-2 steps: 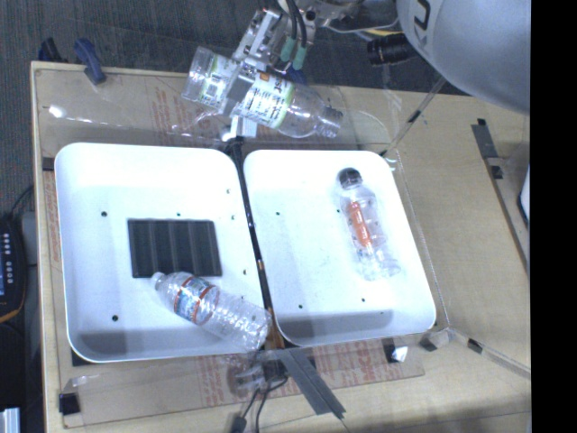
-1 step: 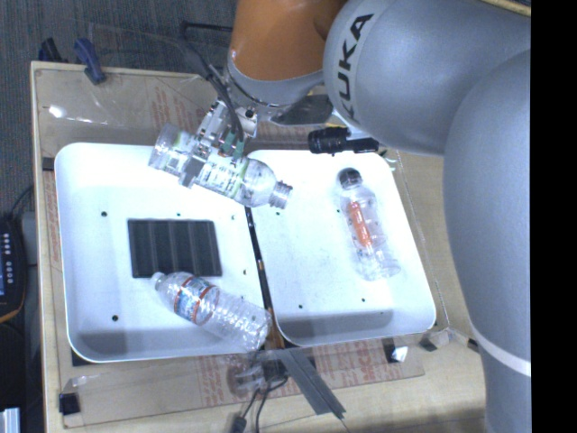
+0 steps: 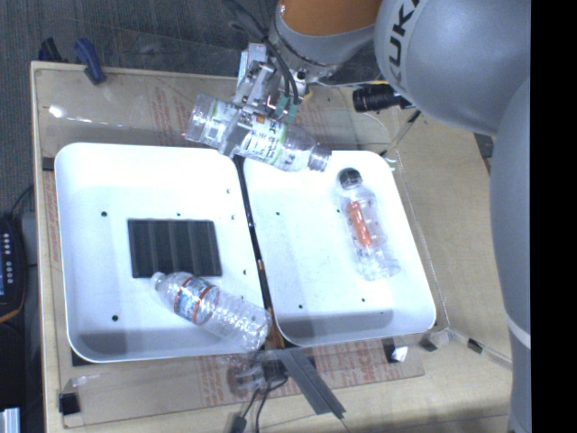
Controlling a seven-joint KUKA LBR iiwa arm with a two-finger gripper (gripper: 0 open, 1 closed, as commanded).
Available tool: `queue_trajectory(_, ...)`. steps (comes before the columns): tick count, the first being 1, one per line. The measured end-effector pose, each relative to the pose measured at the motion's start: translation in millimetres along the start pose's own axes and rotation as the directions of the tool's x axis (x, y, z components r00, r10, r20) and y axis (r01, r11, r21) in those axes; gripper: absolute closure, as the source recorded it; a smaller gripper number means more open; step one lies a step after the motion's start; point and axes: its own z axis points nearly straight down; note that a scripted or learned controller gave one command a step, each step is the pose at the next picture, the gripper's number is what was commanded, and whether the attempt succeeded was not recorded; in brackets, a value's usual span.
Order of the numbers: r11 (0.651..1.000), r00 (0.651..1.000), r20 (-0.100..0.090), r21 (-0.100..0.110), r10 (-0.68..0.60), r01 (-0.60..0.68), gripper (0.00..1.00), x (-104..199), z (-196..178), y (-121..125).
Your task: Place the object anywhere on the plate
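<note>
My gripper (image 3: 256,115) hangs over the far edge of the bench, where the two bins meet. It is shut on a clear plastic bottle (image 3: 290,152) with a white label. The bottle lies crosswise under the fingers, its cap toward the right and its base toward the left. The plate (image 3: 174,248), a black ribbed rectangle, lies flat in the middle of the left bin (image 3: 81,197), well in front of and to the left of the gripper.
A second clear bottle (image 3: 213,308) with a red and blue label lies at the left bin's front right, just in front of the plate. A third bottle (image 3: 365,225) with an orange label lies in the right bin (image 3: 306,278). The grey arm fills the upper right.
</note>
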Motion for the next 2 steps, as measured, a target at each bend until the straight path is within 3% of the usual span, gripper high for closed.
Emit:
queue_trajectory(1, 1.000, 1.000, 0.002, -0.002, 0.006, -0.006, 1.00, 0.5, -79.3, -4.1)
queue_trajectory(2, 0.998, 0.998, 0.002, -0.002, -0.061, 0.061, 1.00, 10.1, -98.4, 1.0)
